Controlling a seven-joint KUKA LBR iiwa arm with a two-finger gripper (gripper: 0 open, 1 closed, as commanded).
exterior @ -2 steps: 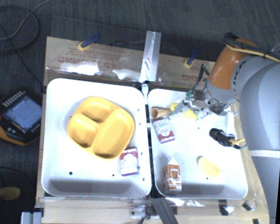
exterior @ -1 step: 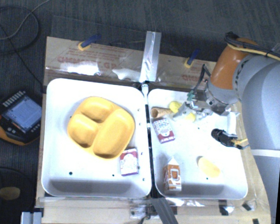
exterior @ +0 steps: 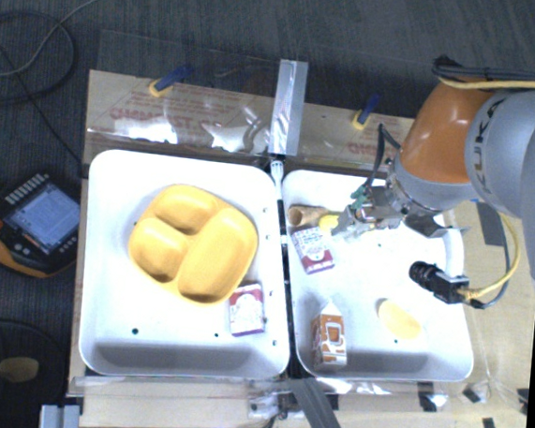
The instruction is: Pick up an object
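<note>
just left of the jaws [exterior: 360,214] lies a small carton [exterior: 312,249].

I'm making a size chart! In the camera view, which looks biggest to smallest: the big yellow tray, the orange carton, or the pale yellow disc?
1. Big yellow tray, by far the largest.
2. Orange carton and pale yellow disc look about the same size, too close to rank.
</note>
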